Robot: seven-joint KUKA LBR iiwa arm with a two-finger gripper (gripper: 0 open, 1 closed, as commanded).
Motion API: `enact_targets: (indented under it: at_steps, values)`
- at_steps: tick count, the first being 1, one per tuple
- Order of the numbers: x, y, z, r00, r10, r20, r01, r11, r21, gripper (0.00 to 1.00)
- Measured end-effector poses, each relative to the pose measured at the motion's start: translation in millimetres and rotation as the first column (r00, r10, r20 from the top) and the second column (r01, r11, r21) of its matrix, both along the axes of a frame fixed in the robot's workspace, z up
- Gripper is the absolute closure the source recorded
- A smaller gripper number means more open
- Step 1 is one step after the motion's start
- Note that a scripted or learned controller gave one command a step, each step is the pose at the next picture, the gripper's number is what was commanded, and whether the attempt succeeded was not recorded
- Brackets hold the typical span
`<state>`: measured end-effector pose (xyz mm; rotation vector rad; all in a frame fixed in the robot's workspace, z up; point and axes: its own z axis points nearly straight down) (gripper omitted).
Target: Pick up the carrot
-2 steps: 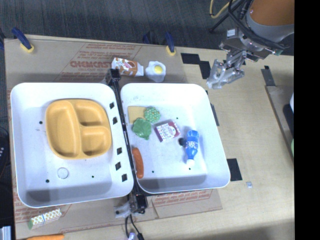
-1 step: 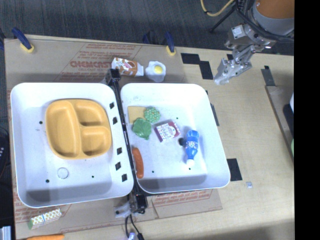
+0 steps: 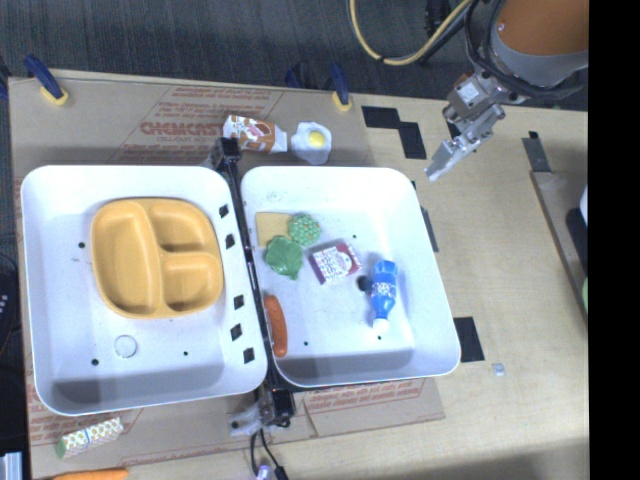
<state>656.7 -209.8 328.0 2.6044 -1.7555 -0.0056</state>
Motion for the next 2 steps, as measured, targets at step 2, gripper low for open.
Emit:
enact_targets:
  at_steps: [2]
  values:
    - [-32.2,9.1,23.6,0.902,0.432,0.003,-0.432,0.902,0.000,1.00]
